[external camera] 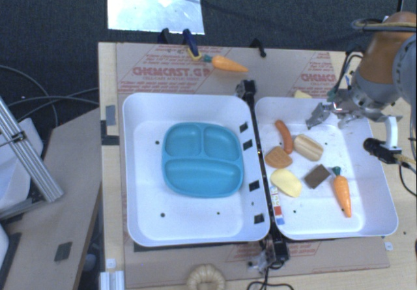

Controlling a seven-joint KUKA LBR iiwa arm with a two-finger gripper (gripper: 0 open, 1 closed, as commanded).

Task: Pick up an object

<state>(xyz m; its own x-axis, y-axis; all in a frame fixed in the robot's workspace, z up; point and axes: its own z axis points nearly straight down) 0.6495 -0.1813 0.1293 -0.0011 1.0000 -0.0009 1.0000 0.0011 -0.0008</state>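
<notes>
White bins: the left bin (140, 152) bears a blue divided plate (201, 158); the right bin (378, 207) holds a carrot (342, 195), bread roll (308, 147) and sausage (283, 132). Gripper (332, 115), fingers apart and holding nothing, hangs above the right bin's far side.

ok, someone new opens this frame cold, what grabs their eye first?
Probably the bright blue three-compartment plate lying alone in the left white bin. Next, the cluster of toy food in the right white bin: a red sausage, a tan bread roll and an orange carrot, with the grey arm's gripper hanging over that bin's far right. A second orange carrot lies on the cardboard behind the bins.
</notes>
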